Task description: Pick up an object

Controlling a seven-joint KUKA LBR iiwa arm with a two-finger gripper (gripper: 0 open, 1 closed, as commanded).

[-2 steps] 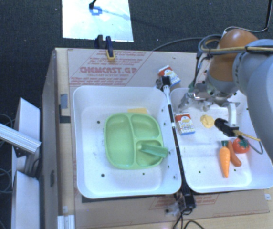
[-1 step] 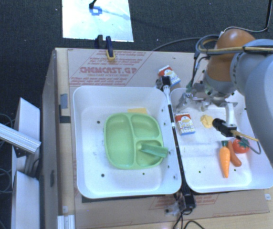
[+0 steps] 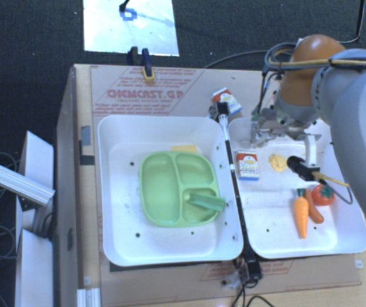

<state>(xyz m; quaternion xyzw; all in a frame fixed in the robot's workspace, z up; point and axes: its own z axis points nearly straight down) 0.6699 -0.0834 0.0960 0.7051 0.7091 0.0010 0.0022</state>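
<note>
A small white and red carton (image 3: 247, 165) lies in the right bin (image 3: 272, 238), close to its left wall and around the middle of that wall's length, with a pale yellow piece (image 3: 278, 163) just to its right, the two apart. The gripper (image 3: 263, 135) hangs over the far part of this bin, just beyond both of them and touching neither; nothing can be seen in its grasp, and I cannot tell whether it is released or clenched. Nearer in the same bin an orange carrot (image 3: 301, 217) lies lengthwise with its tip toward the near wall, and a red tomato (image 3: 323, 196) sits just beside it on the right. The grey arm (image 3: 356, 101) comes in from the right above them. A second little carton (image 3: 225, 100) stands at the far rim where the two bins meet. The left bin (image 3: 109, 190) holds a green divided plate (image 3: 170, 190), a green piece (image 3: 206, 201) lying in its near right part and a flat yellow thing (image 3: 184, 149) just beyond its far edge. Both bins rest on a cardboard-covered surface (image 3: 144, 91) printed in red.
</note>
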